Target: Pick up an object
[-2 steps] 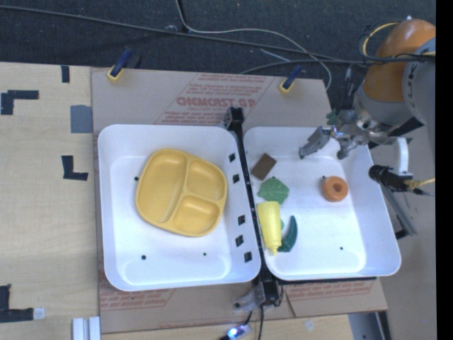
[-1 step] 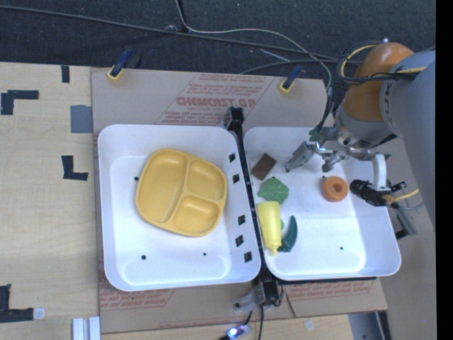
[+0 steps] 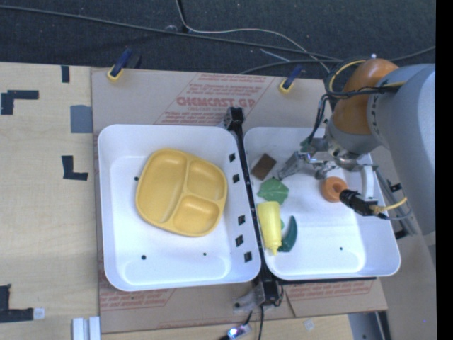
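camera view: claw [image 3: 306,160] hangs low in the right bin [image 3: 354,261], fingers spread wide, holding nothing. brown block [image 3: 264,166] sits at its 9 o'clock, orange piece [image 3: 333,189] at 4. i'd centre over the block before closing, staying clear of the green leaf [image 3: 273,189] and yellow corn [image 3: 269,225].

bench: cardboard sheet [image 3: 212,94] under bins | clamps: two yellow-blue [image 3: 119,65] [image 3: 290,79] | cables [image 3: 212,30] behind

Gripper [image 3: 301,163] low in rt bin [image 3: 368,261] nr brown block [image 3: 264,165], green leaf [image 3: 273,189], orange piece [image 3: 332,188]; yellow tray [image 3: 181,191] in left bin [image 3: 113,211].
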Robot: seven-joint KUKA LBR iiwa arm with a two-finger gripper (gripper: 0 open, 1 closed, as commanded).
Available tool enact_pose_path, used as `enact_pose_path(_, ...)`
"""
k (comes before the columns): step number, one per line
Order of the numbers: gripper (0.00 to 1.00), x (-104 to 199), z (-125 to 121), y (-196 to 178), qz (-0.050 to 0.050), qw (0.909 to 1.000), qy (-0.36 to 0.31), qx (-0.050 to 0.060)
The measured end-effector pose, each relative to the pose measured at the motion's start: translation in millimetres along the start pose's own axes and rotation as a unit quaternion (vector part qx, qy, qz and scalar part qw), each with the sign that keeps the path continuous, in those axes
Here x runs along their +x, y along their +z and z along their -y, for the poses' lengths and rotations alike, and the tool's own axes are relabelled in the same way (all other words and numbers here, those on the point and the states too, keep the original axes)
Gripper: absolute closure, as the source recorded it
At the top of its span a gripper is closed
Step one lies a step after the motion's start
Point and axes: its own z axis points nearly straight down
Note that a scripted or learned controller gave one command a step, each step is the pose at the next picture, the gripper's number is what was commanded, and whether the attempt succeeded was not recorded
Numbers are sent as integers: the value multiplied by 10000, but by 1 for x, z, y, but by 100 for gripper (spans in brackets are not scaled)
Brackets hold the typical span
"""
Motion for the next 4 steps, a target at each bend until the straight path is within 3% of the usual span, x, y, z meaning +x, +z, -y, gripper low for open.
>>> enact_pose_path(1, 100, 1, -1, -13, -2, 10000, -6, -16)
enact_pose_path(4, 100, -7, -18, -163, -12, 10000, 0, -22)
